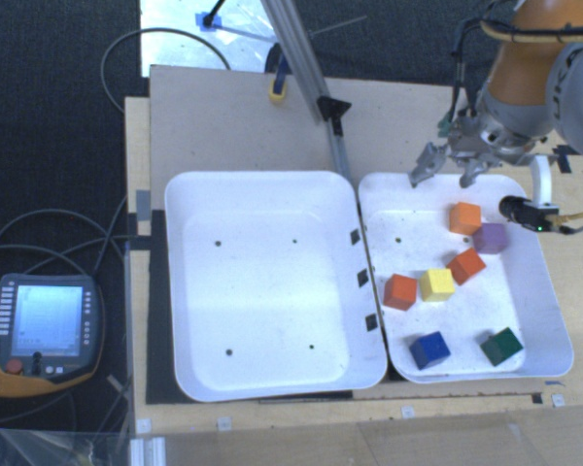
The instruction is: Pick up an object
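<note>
- Landmark: right-hand shallow white plastic bin (554, 348); all places below are given relative to it.
- Left-hand shallow white plastic bin (262, 280) touches the landmark's left wall, nothing in it but small dark dots.
- Grey KUKA arm with orange band (544, 27) comes in over the landmark's far right corner, wrist bent down and left toward the far rim.
- Two-finger gripper (449, 168) hangs just over the landmark's far rim, near its far-left part; fingers (425, 166) look spread, nothing between them.
- Key relation: nearest pick is the orange wooden cube (464, 217), just inside the far rim, near side and slightly right of the fingertips. My guess is a short move toward the near side plus a drop would reach it.
- Cube sits slightly rotated, no real long axis, so finger alignment to its faces matters more than direction.
- Purple rounded block (491, 238) touches or nearly touches the orange cube's near-right side; risk of a finger clipping it.
- Red-orange tilted cube (466, 264) lies mid-bin, near side of the purple one.
- Yellow cube (437, 283) and second orange cube (400, 291) sit side by side, touching, left of centre.
- Blue cube (429, 349) and dark green cube (501, 346) sit by the near rim, well apart from the gripper.
</note>
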`<action>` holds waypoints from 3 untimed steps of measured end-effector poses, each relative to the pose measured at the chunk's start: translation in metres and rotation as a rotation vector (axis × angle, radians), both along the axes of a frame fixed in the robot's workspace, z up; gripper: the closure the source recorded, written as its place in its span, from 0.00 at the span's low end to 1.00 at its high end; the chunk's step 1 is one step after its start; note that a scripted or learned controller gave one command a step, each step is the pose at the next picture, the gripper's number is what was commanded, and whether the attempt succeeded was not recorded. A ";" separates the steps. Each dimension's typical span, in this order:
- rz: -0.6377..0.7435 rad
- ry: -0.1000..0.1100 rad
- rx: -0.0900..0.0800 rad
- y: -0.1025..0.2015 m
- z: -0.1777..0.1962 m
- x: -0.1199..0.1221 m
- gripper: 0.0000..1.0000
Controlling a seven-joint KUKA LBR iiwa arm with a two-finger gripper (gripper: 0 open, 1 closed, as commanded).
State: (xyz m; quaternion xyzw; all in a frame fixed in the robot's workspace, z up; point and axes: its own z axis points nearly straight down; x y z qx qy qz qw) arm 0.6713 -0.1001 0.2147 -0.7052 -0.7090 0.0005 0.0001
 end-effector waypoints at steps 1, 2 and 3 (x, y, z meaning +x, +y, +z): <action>-0.003 0.001 0.000 -0.005 -0.042 -0.001 0.00; -0.001 0.002 0.001 -0.006 -0.102 0.005 0.00; 0.001 -0.006 -0.001 -0.007 -0.087 0.008 1.00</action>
